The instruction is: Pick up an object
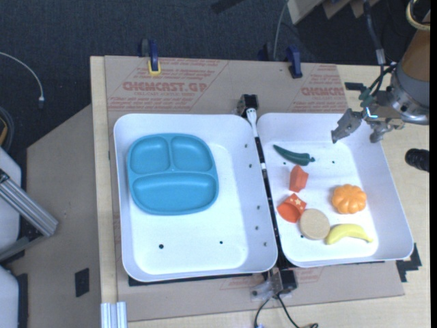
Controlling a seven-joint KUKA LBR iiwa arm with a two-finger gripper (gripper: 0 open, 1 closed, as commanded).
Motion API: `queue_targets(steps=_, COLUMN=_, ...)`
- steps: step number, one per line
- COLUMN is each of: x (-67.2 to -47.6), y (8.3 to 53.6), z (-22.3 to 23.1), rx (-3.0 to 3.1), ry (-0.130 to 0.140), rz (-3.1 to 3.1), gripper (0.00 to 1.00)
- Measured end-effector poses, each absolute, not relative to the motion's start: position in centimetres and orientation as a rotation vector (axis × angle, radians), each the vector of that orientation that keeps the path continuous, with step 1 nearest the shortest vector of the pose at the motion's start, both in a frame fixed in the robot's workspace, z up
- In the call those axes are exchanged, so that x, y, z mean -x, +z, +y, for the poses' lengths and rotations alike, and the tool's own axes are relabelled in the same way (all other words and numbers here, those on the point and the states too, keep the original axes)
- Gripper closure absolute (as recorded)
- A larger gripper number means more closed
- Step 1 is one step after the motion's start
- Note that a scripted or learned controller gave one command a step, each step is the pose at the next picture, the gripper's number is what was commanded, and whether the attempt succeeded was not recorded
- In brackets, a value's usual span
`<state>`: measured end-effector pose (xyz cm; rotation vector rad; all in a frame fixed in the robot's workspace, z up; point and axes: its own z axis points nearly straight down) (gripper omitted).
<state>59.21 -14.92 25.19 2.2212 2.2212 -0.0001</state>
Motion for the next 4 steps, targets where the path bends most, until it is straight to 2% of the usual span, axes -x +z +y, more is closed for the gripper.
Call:
queue_targets(steps=3, x=-58.2, y=8.5, z=-15.1, rx=-2.226, ry=-0.004, rz=2.225, gripper=0.0)
queue_targets(steps=4, x=-58.4, y=9.9, z=-15.1, rx=-2.221, ry=0.001, rz=2.22, gripper=1.0)
